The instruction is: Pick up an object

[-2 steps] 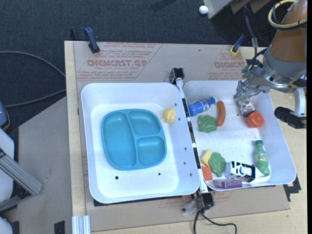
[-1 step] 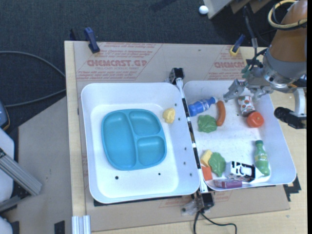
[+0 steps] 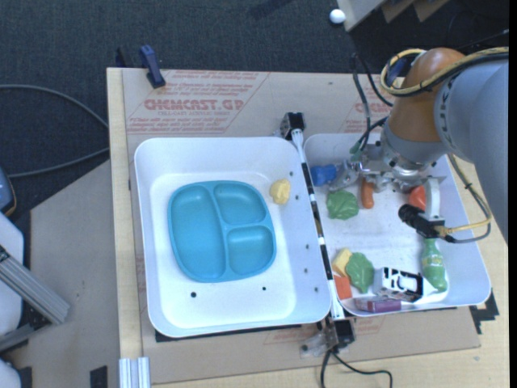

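Hovering low over the right white plastic bin (image 3: 460, 208), tool (image 3: 373, 178) near a small orange carrot-like piece (image 3: 367, 195) and a crumpled green leafy toy (image 3: 343, 205); grip state impossible to tell. Judged as the approach step: next, a settle onto one piece, then a lift. Left bin (image 3: 153, 217) with blue divided tray (image 3: 222, 229).

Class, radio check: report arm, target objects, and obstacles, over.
Gripper low in right bin, grip unclear. Orange piece and green lump just beneath. Toys crowd close; blue plate sits in left bin.
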`<state>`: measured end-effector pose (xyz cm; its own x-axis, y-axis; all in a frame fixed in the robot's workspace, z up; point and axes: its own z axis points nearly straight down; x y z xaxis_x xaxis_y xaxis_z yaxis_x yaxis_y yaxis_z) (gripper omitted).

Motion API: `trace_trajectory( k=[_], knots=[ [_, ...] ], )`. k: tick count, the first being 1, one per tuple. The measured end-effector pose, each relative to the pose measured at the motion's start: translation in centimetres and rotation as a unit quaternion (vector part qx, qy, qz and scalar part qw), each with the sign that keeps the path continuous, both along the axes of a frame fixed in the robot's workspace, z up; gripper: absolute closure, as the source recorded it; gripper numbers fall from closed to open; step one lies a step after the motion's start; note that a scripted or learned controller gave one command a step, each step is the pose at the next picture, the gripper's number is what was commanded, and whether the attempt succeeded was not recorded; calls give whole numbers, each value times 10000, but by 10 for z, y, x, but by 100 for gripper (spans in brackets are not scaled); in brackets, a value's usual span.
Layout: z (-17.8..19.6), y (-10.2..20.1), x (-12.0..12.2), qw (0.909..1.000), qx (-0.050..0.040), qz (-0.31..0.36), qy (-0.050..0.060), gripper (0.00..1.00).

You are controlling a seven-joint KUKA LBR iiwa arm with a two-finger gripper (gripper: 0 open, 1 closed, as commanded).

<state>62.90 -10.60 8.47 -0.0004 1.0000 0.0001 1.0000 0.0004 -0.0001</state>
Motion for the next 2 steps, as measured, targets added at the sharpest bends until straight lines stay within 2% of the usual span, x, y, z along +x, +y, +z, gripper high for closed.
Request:
trace_trajectory(
  k=[1, 2],
  knots=[
    [10, 0, 0, 10000, 0, -3, -9, 100],
    [101, 70, -15, 10000, 3, 6, -11, 100]
  ],
)
